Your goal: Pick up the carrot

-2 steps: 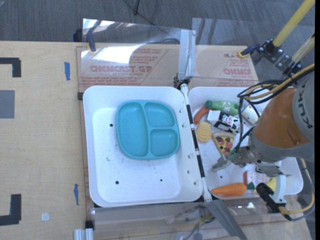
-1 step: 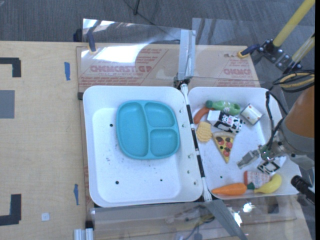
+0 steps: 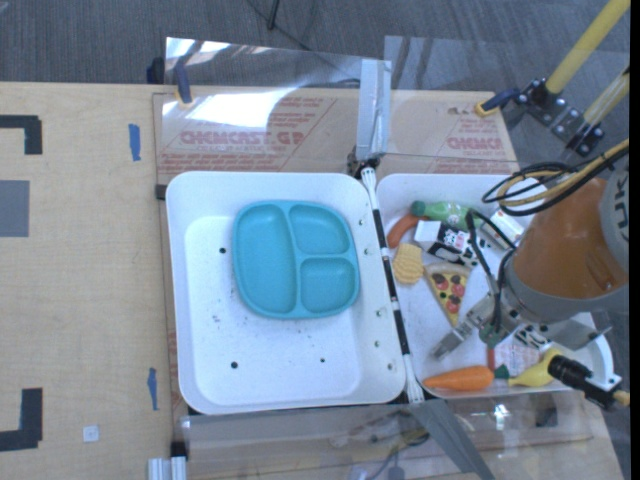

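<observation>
Grey carpet surrounds a pale wooden counter (image 3: 80, 298) bearing two white bins. We note a teal divided plate (image 3: 296, 259) alone in the left bin (image 3: 195, 368), while the right bin (image 3: 425, 340) holds the toy food, likely the picking stock: a pizza slice (image 3: 449, 289), a ridged yellow biscuit (image 3: 407, 264) and a banana (image 3: 535, 372). We find the carrot (image 3: 461, 378) lying flat along the right bin's near wall. The jaws (image 3: 452, 340) stand slightly parted and empty, just above the carrot, pointed past its left half, not yet astride it.
</observation>
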Tool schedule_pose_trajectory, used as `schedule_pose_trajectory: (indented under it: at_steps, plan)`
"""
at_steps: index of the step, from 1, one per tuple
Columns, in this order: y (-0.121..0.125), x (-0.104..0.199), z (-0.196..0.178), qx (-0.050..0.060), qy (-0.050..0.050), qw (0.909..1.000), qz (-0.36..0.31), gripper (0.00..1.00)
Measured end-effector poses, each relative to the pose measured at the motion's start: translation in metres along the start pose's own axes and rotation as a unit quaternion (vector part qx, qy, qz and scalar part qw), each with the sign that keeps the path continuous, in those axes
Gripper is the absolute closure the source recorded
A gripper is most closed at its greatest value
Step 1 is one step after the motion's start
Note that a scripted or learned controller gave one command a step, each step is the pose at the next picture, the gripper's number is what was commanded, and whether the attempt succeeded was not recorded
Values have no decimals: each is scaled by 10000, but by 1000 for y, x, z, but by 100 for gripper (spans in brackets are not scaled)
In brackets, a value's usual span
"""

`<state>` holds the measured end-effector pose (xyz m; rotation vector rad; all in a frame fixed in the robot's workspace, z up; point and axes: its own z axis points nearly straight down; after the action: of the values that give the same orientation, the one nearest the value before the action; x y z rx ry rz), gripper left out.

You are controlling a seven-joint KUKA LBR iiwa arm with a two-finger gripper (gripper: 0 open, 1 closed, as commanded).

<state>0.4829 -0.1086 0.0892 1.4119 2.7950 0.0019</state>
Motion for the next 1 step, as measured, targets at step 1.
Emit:
schedule_pose_trajectory:
  at_steps: [1]
  plan:
    - [2,-4,-12,-42,-64,10000,10,100]
